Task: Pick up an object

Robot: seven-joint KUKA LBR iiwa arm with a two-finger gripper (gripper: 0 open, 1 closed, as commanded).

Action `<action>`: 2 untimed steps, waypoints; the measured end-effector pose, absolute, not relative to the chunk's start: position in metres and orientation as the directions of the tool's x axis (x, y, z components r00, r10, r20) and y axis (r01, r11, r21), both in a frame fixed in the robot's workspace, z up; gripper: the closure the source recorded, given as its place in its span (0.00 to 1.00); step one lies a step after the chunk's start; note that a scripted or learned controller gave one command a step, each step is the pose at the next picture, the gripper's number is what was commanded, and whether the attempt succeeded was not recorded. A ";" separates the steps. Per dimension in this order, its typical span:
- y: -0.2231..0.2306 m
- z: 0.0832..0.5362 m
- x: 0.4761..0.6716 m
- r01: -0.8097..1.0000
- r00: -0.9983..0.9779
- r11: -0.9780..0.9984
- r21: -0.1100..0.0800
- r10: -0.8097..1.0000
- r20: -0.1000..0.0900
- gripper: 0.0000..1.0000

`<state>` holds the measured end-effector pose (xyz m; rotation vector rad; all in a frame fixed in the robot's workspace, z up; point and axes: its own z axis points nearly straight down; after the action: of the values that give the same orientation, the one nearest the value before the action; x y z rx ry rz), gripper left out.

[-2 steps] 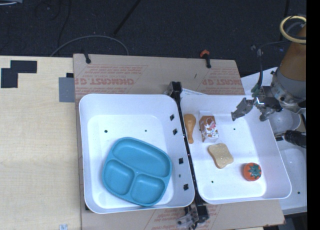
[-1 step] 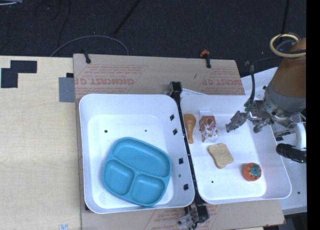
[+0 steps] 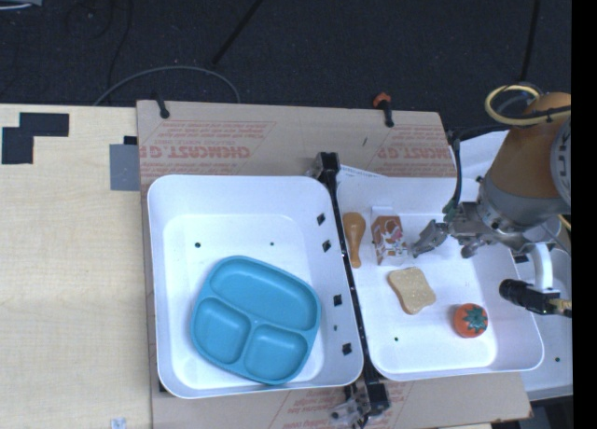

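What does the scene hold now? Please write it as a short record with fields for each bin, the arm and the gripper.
left bin: one blue divided plate
right bin: chicken drumstick, small red-and-white box, bread slice, tomato
arm: enters from the right, over the right bin
gripper: low over the right bin, beside the small box
held: nothing seen between the fingers

Light wood bench (image 3: 65, 269); on it a cardboard sheet (image 3: 280, 143) w/ two white bins, left (image 3: 173, 203) & right (image 3: 522, 352), poss. clamped at far edge.
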<state>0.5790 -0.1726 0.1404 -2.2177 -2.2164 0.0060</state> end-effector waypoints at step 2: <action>-0.173 0.100 0.578 1.000 0.004 -0.004 -0.005 1.000 0.001 1.00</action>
<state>0.5784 -0.1726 0.0996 -2.2227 -2.2141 0.0038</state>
